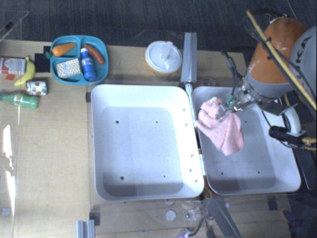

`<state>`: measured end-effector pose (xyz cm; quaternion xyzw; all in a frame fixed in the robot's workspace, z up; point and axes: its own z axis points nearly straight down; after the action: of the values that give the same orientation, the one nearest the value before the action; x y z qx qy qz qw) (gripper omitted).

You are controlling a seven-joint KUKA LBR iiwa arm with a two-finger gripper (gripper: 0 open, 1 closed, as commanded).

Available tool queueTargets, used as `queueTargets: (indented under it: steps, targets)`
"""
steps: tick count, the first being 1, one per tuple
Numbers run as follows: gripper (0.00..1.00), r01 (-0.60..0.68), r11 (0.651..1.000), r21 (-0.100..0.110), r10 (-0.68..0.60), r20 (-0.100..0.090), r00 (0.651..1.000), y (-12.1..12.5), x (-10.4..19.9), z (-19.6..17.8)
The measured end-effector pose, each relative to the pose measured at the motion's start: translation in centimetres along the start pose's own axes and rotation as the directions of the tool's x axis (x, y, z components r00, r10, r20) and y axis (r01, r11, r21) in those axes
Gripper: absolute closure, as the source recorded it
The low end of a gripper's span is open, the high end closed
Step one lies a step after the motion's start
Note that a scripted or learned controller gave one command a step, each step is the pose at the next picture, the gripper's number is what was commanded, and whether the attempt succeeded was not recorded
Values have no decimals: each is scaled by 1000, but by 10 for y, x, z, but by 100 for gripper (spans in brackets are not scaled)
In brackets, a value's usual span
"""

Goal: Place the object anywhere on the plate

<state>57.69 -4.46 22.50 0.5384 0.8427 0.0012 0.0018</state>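
A pink cloth (221, 127) lies bunched in the left half of the right bin (267, 177), its left edge against the bin's wall. My gripper (231, 105) is at the cloth's upper right edge, shut on a fold of it, and the cloth drapes down and left from there. The blue divided plate (100, 51) sits on the bench at the far left, beyond the left bin. It holds a toy carrot, a sausage, a blue bottle and a cracker-like piece.
The left bin (143, 143) lies between the cloth and the plate. A white-lidded round container (164, 57) stands behind the bins. A metal divider post (188, 58) rises at the bins' far junction. A banana, a can and a green bottle sit at the bench's left edge.
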Motion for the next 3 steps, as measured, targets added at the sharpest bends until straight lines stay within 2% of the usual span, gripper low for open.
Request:
queueTargets:
  steps: [1, 2, 3]
  targets:
    - [100, 393, 919, 0, -393, -1, 919, 24, 55, 5]
    - [100, 722, 692, -2, -722, 0, 692, 51, 100, 0]
    - [100, 906, 423, -2, -906, 0, 423, 63, 151, 0]
